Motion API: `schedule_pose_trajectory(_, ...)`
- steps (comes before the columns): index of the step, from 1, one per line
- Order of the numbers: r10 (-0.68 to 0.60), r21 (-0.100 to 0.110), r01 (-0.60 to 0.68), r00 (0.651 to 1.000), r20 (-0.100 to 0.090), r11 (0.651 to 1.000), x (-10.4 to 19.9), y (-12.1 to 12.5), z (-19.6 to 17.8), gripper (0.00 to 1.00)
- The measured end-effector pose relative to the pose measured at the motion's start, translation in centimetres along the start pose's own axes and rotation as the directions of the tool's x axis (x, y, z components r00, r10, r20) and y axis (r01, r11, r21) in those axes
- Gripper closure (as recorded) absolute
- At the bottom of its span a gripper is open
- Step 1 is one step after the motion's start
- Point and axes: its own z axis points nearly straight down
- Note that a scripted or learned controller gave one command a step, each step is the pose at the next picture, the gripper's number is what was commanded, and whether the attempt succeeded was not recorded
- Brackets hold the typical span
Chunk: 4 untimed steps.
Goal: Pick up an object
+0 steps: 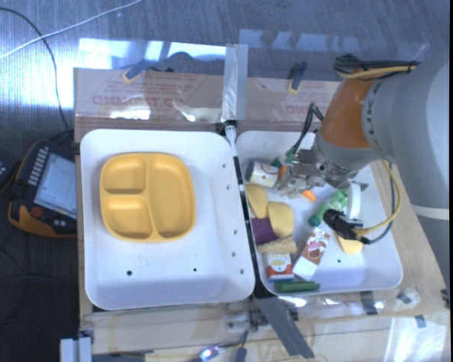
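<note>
Two shallow white bins on table. Left bin (136,277): one yellow three-compartment plastic plate (146,196). Right bin (377,266): heap of small toy groceries (283,228), claw (302,176) low over heap, finger state indiscernible.

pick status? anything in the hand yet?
Done: the arm has reached into the right bin, with the hand low over the pile of toy food near a small carton. In hand: nothing visibly gripped. Left: grasp and lift. The yellow tray sits in the left bin.

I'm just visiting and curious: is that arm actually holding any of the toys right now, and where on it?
It cannot be told: the gripper is low in the right bin among the toy food, its tips hidden.
</note>
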Motion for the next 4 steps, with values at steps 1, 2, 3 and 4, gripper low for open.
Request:
schedule_pose_trajectory(1, -0.393, -0.020, 0.393, 0.920, 0.011, 0.919, -2.9, -2.0, 1.7, 1.00)
schedule_pose_trajectory(2, -0.392, -0.016, 0.392, 0.920, 0.012, 0.920, -3.0, -2.1, 1.9, 0.00)
schedule_pose_trajectory(3, -0.340, -0.013, 0.340, 0.940, 0.012, 0.940, -1.2, 4.2, 2.0, 0.00)
schedule_pose_trajectory(4, -0.409, -0.013, 0.409, 0.912, 0.011, 0.912, -1.9, -1.1, 1.9, 0.00)
